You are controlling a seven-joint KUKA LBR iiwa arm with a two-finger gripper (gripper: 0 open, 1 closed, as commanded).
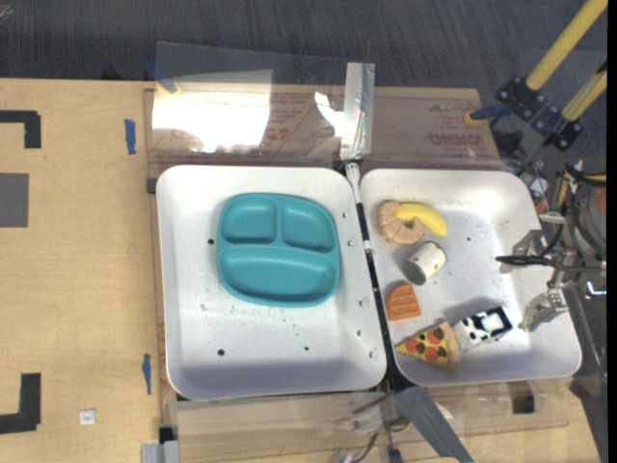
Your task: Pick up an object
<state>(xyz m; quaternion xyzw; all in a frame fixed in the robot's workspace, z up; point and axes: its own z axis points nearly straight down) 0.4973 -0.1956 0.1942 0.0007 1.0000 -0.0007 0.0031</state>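
Note:
The right bin holds several small items. A yellow banana lies across a tan round piece near the bin's back left. Below them are a white cylinder on its side and an orange block. Along the front lie a pizza slice toy and a black-and-white toy. My gripper hangs at the bin's right edge, to the right of the black-and-white toy and apart from every item. Nothing shows in its grasp.
The left bin bears a teal divided plate. A clear plastic sheet and a taped upright divider stand behind the bins. Yellow-handled clamps and cables crowd the right side.

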